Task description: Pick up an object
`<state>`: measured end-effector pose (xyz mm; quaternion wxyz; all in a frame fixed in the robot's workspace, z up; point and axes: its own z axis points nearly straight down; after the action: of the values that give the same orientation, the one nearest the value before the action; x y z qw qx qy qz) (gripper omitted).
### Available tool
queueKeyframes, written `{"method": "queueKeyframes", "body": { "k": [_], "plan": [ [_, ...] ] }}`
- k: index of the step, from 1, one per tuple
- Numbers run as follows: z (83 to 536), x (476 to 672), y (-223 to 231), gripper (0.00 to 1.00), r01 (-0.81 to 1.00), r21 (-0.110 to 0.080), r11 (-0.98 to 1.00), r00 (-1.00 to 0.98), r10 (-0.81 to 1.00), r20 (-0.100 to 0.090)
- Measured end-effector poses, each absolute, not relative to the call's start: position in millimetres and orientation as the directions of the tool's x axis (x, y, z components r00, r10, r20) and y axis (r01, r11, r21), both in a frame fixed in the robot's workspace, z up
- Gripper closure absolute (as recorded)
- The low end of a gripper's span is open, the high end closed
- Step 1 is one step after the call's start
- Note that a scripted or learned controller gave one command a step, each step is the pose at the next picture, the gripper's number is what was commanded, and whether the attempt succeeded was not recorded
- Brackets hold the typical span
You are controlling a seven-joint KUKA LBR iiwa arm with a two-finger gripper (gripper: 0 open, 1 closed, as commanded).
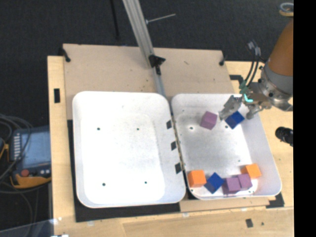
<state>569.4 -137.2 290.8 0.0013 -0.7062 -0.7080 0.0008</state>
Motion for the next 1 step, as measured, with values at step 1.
{"method": "queueKeyframes", "body": {
  "k": [1],
  "plan": [
    [292.7, 570.0, -137.2, 0.0, 1.0, 0.001, 0.002, -0.002, 1.0, 0.0]
  ]
}}
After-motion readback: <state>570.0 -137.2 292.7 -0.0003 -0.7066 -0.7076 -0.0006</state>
